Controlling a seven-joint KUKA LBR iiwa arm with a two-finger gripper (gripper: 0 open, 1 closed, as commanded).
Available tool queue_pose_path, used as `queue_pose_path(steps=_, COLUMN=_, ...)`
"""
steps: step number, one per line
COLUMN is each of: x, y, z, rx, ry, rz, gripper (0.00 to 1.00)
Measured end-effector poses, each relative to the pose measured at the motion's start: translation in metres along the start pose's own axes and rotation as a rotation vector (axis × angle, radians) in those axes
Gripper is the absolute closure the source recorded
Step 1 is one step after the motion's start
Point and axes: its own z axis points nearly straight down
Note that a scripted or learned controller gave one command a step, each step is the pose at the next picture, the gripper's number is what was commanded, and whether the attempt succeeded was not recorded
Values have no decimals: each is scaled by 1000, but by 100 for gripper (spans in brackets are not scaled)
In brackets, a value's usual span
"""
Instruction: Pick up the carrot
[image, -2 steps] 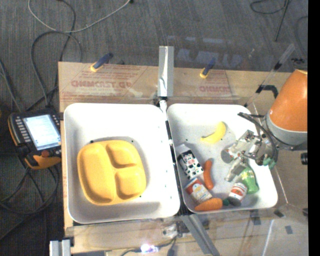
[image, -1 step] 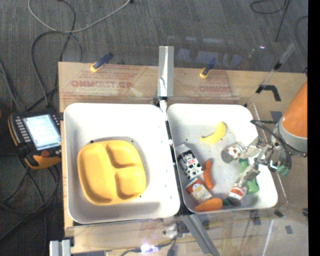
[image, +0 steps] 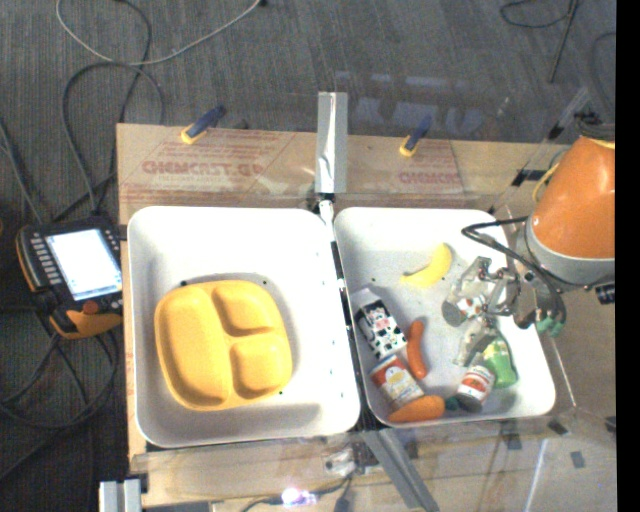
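The carrot (image: 420, 407) is a short orange piece lying at the front edge of the right bin (image: 440, 235), just in front of a small can (image: 396, 381). My gripper (image: 478, 320) hangs over the right half of that bin, behind and to the right of the carrot and well apart from it. Nothing shows in its grasp. The orange wrist band (image: 580, 200) sits above it at the right.
In the right bin lie a yellow banana (image: 430, 267), a black-and-white carton (image: 378, 328), a red sausage-like piece (image: 415, 348), and a small bottle (image: 477, 384) beside a green item (image: 503, 364). The left bin (image: 170, 235) holds a yellow divided plate (image: 225, 342).
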Motion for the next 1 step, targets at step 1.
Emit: queue_pose_path(steps=1, x=4, y=-49, z=26, rx=2, ry=3, rz=-78, gripper=0)
